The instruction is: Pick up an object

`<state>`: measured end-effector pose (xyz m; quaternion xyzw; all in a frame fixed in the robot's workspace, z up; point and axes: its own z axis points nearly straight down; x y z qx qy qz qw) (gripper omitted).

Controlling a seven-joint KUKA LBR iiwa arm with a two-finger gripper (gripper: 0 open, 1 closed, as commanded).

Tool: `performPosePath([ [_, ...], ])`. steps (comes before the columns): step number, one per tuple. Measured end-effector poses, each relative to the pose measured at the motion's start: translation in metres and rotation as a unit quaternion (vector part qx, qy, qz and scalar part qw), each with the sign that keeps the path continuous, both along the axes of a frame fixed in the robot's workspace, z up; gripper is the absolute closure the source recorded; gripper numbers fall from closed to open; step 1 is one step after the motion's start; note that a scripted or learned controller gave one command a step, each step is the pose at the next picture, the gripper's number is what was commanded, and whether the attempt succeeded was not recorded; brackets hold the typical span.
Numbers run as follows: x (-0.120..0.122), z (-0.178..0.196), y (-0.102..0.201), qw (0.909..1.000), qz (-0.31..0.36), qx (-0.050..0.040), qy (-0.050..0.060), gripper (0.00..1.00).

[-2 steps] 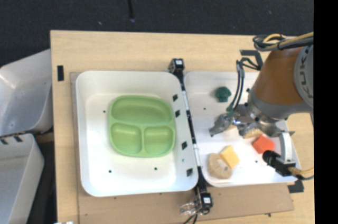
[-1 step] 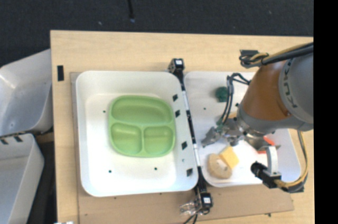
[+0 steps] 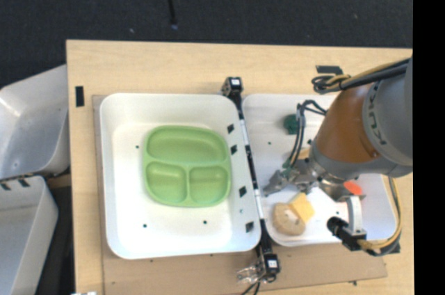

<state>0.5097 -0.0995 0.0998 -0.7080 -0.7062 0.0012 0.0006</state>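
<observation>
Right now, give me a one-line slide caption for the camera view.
KUKA arm's gripper over right bin near yellow block and tan round object; green divided tray in left bin.

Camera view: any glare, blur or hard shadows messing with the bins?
Camera view: even, soft lighting; the white left bin is bright, near washed out, and the green divided tray casts only a faint shadow. Image is slightly soft overall. The arm hides much of the right bin; the small items below it, a yellow block and a tan round piece, look blurry.

Grey, orange-banded arm point(image 3: 354, 130) — claw point(image 3: 295, 179) low, at lower left
</observation>
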Motion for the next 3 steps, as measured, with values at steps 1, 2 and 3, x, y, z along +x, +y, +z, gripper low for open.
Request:
performPosePath([
  [1,0.001,0.011,-0.001,1.0,-0.004,0.0006,-0.002,1.0],
  [2,-0.001,0.055,0.002,1.0,0.0,0.0,-0.004,1.0],
  [3,-0.001,0.117,0.007,1.0,0.003,-0.0002,-0.005,1.0],
])
